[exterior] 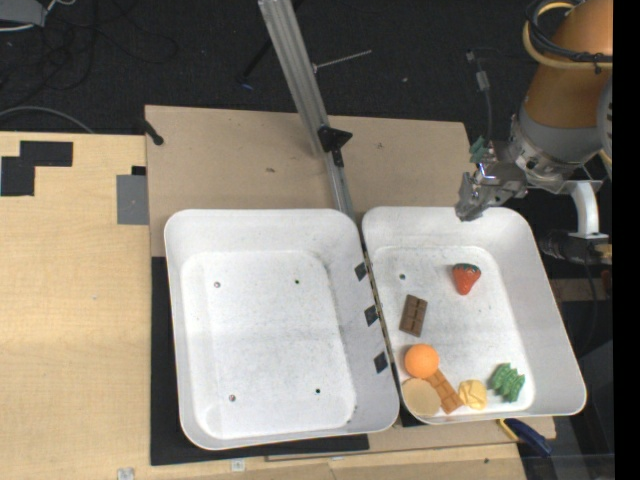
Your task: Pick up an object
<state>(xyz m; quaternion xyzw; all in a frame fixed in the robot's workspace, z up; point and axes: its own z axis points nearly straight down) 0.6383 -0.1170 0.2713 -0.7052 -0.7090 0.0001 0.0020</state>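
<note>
Bench: two shallow white bins side by side, left bin point(200, 268) and right bin point(530, 268).
Gripper point(470, 206): above the right bin's far rim; claw state cannot be told.
Strawberry point(465, 278): nearest the gripper, well apart.
Chocolate bar point(413, 314): mid-bin, near the divider.
Near edge: orange point(421, 359), tan disc point(421, 397), yellow piece point(473, 394), green toy point(507, 381).
Behind: slanting aluminium rail point(300, 88).

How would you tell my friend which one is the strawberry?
Look at the right bin, the one with the toys in it. The strawberry lies alone toward the far end, beyond the brown block. It is the only red thing there, with a little green top, while the others are brown, orange, tan, yellow or green.
</note>
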